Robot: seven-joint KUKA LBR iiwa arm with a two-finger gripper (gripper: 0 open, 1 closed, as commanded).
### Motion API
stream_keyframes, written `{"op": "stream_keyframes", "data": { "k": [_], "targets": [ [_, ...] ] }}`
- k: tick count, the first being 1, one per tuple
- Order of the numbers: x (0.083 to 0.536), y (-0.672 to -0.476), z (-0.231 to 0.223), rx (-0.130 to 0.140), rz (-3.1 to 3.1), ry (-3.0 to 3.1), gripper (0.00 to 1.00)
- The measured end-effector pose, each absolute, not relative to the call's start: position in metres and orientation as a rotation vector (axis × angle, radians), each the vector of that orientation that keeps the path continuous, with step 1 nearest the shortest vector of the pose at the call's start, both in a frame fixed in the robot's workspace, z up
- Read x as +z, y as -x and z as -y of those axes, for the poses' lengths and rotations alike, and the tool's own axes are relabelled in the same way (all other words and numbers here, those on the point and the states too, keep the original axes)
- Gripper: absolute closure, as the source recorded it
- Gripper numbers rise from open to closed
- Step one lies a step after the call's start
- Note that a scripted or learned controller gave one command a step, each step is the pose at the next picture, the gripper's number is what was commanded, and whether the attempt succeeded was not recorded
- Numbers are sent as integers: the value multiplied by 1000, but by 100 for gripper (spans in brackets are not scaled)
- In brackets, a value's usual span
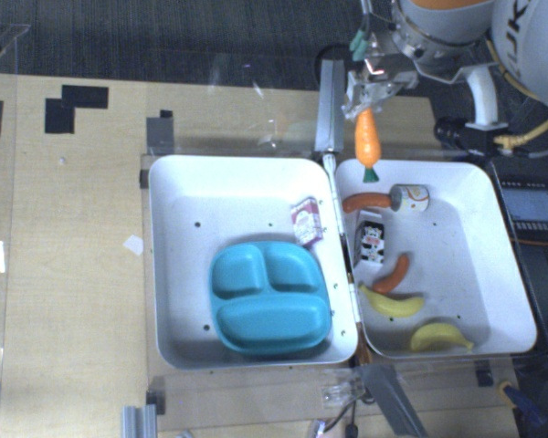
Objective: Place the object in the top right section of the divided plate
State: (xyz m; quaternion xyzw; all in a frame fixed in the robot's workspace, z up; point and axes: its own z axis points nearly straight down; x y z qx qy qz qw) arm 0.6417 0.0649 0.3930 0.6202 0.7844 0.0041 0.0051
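Hanging from the fingers (367, 106), a carrot (367, 140) points down

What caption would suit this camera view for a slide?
Robot tool holding a toy carrot above the right bin, with the blue divided plate waiting in the left bin.

Carrot aloft, blue plate waiting below

An orange carrot (367, 138) with a green tip hangs upright, tip down, from the claw (363, 106) over the back rim of the right bin. The blue divided plate (269, 297), three sections, lies flat in the left bin, toward its front right.
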Motion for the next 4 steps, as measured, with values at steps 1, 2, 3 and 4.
{"op": "stream_keyframes", "data": {
  "k": [1, 2, 3, 4],
  "targets": [
    [385, -660, -139, 7, -2407, -2012, 100],
    [396, -661, -141, 13, -2411, -2000, 100],
    [410, -648, -226, 9, -2444, -1969, 100],
    [437, -594, -196, 8, -2618, -1729, 100]
  ]
}}
